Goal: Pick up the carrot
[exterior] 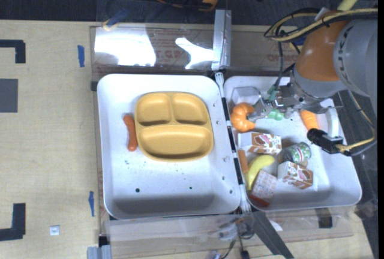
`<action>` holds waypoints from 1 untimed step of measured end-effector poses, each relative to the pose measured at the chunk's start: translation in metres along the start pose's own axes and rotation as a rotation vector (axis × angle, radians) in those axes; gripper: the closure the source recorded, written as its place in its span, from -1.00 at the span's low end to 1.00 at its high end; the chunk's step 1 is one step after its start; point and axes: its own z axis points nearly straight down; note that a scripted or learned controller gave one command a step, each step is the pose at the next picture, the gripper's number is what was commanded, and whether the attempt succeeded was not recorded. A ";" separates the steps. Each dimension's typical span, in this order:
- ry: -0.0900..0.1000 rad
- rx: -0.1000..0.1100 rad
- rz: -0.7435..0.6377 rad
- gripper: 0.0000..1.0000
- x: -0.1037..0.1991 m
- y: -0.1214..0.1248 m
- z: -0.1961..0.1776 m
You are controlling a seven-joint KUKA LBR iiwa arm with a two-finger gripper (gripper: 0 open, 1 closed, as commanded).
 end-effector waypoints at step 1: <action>0.003 0.009 -0.051 -1.00 -0.066 0.027 -0.072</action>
